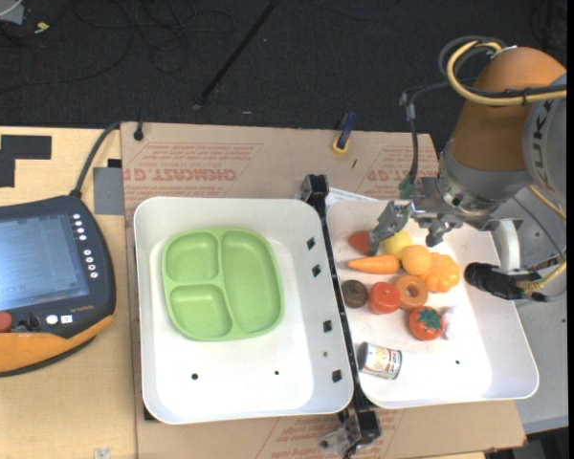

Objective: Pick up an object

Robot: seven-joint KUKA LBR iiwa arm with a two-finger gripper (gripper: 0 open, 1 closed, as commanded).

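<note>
Grey arm (555,151), orange band, yellow cable loop, metal jaws.

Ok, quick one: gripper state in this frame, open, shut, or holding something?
Gripper: open, fingers spread above the pile of toy food in the right bin, with nothing between them.

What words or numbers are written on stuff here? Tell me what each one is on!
"UK": large letters on the grey robot arm, cut off by the picture's edge.
Red printing on the brown cardboard sheet under the white bins: upside down and too blurred to read.
Label on the small tin can: too small to read.
Screen of the orange and black handheld control pad: too blurred to read.
</note>
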